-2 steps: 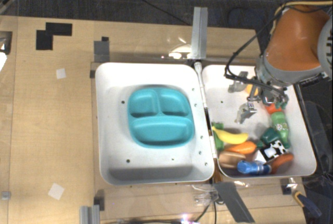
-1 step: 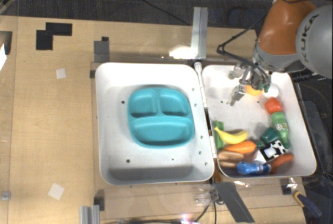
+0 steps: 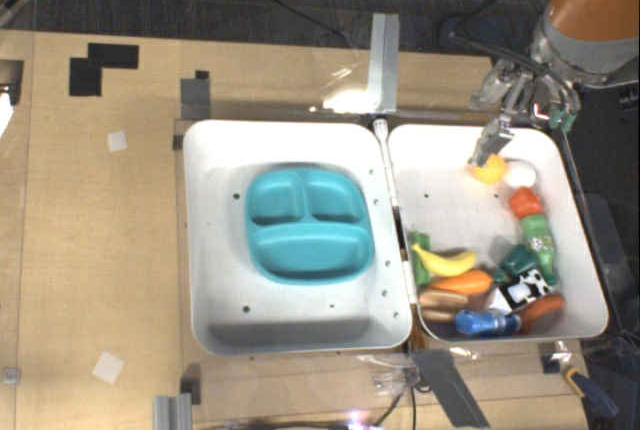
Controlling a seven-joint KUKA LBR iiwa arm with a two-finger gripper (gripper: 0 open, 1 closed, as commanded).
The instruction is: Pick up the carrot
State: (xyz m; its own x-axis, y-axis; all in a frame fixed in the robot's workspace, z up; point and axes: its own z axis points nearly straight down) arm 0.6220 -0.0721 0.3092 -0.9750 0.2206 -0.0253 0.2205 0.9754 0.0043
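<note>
end effector [image 3: 492, 150] at upper right of frame, above a yellow toy [image 3: 488, 170] in the right bin [image 3: 440, 158] (finger state: cannot tell). carrot [image 3: 462, 283] lies lower in that bin, beside the banana [image 3: 445, 263].

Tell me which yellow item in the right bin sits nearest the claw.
The small rounded yellow toy by the bin's far wall, directly under the claw; the yellow banana lies at the near pile.

The bench [image 3: 90, 248] is seen as pale, matt wood. Both bins [image 3: 215, 318] are formed of smooth white plastic, and the teal tray [image 3: 305, 223] is moulded in glossy plastic.
</note>
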